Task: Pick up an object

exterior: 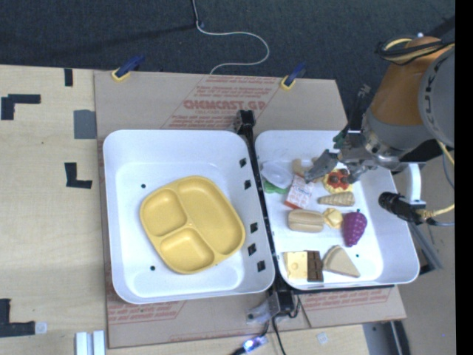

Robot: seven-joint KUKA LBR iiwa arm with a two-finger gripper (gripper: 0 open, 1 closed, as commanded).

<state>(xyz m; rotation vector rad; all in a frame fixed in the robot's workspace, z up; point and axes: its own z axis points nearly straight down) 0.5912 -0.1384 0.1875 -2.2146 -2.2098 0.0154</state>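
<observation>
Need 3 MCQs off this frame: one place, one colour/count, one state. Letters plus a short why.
1. The yellow tray lies in:
A. the left bin
B. the right bin
C. on the bench

2. The grape bunch is:
A. green
B. purple
C. orange

3. The end effector is:
A. over the left bin
B. over the bench
C. over the right bin's far end

Answers:
1 A, it lies flat on the left bin floor.
2 B, it reads purple near the right bin wall.
3 C, it sits above the food pieces there.
</observation>
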